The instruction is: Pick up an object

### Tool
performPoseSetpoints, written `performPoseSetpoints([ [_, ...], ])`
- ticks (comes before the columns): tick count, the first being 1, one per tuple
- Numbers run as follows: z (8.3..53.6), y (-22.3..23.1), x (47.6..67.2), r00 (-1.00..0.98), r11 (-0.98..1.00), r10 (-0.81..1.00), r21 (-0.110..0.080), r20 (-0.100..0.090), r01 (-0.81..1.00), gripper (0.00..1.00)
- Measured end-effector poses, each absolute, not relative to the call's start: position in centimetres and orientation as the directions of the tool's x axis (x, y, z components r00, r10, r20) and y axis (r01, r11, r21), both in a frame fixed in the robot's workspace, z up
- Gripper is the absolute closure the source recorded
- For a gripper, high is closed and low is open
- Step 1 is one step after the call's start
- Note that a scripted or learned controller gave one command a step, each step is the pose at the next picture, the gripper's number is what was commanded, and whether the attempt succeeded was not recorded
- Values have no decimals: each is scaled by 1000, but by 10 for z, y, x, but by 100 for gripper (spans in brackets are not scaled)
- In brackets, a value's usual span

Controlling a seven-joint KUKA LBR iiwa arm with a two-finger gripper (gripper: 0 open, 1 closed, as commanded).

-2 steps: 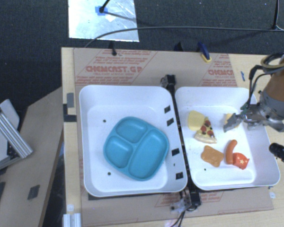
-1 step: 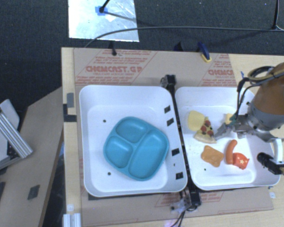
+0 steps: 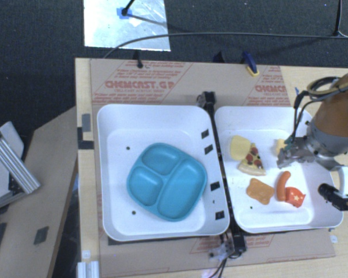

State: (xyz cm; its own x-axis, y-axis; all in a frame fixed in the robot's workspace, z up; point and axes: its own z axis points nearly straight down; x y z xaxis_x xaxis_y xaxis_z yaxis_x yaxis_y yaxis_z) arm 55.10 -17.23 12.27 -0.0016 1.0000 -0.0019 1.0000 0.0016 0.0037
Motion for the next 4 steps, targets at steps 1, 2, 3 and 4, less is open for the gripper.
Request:
performPoseSetpoints([
  [1, 185, -166, 553, -5, 5, 1000, 7, -2, 1000, 100],
  [2, 249, -168, 553, -5, 5, 1000, 9, -3, 1000, 100],
  [3, 270, -169, 554, -5, 5, 1000, 4, -1, 1000, 100],
  [4, 257, -115, 563, -10, 10, 1000, 2, 1, 1000, 100],
])
